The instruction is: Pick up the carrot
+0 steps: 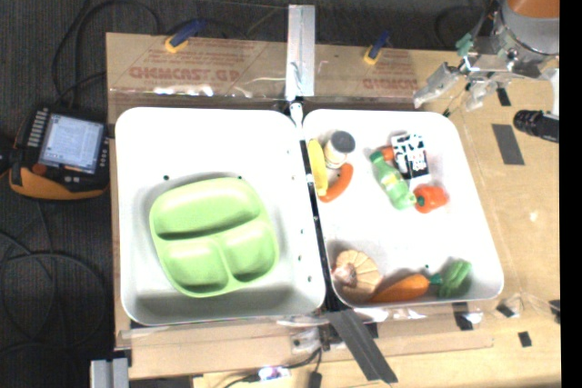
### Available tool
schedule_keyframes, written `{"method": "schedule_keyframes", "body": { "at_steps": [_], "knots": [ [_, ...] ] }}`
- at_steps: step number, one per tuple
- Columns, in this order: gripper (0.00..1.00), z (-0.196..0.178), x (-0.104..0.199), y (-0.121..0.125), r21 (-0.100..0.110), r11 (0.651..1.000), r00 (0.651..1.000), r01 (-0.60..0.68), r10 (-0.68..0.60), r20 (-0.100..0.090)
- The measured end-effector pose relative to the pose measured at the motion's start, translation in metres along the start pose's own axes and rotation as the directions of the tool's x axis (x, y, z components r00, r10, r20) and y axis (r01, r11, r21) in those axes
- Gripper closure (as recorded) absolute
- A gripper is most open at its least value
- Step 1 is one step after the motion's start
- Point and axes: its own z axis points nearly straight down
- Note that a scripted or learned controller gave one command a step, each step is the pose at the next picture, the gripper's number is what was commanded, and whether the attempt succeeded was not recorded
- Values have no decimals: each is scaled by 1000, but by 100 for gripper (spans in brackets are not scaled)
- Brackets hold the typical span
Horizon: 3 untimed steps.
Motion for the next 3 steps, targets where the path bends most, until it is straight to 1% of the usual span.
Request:
{"method": "schedule_keyframes", "body": {
  "at_steps": [1, 2, 3],
  "knots": [
    [0, 104, 60, -59, 2, 998, 998, -65, 65, 0],
    [0, 190, 87, -117, -9, 1000, 1000, -9, 9, 1],
    [0, 27, 66, -175, 2, 981, 981, -194, 194, 3]
  ]
}}
